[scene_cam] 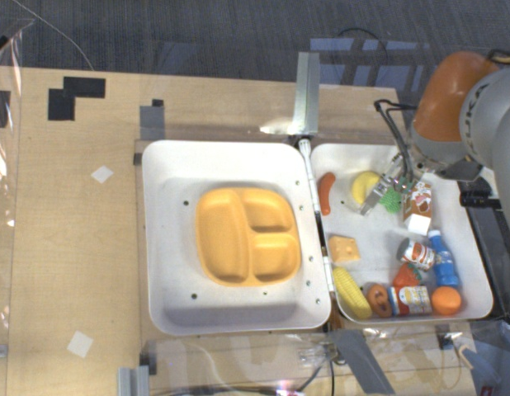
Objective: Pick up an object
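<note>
2 shallow white bins (168, 221) on tabletop | left: 1 yellow plastic divided tray (247, 235) | right: 1 red sausage (325, 194), 1 yellow lemon (363, 186), 1 corn cob (351, 293), 1 orange (446, 300) | claw (385, 192) beside lemon, grip state cannot be told

The worktop (73, 246) carried two white bins side by side. The left bin (168, 304) held a yellow divided tray (247, 234). The right bin (478, 283) held a sausage (325, 192), a lemon (364, 186), a cracker (344, 248), a corn cob (351, 292), a blue bottle (442, 258), an orange (446, 300) and a can (412, 299). The arm (465, 114) reached in from the right; its jaws (384, 191) sat low just beside the lemon, against a green item (393, 198).
</note>
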{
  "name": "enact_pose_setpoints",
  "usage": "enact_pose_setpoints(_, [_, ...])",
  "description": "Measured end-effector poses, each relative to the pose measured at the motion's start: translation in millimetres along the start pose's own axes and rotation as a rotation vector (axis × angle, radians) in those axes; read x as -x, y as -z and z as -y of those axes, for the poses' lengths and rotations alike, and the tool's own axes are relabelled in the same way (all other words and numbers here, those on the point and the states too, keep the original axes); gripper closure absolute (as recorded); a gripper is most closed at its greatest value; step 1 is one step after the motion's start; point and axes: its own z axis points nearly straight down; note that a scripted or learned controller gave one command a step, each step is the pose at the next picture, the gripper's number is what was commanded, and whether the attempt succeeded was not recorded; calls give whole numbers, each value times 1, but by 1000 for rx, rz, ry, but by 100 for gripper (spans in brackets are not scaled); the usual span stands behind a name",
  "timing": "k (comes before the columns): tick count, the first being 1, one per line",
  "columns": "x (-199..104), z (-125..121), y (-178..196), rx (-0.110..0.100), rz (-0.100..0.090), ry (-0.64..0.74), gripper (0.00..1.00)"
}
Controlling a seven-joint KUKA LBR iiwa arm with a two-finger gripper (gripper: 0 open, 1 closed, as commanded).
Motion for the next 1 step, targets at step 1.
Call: enact_pose_setpoints(1, [-4, 27, 76, 30, 30, 97, 0])
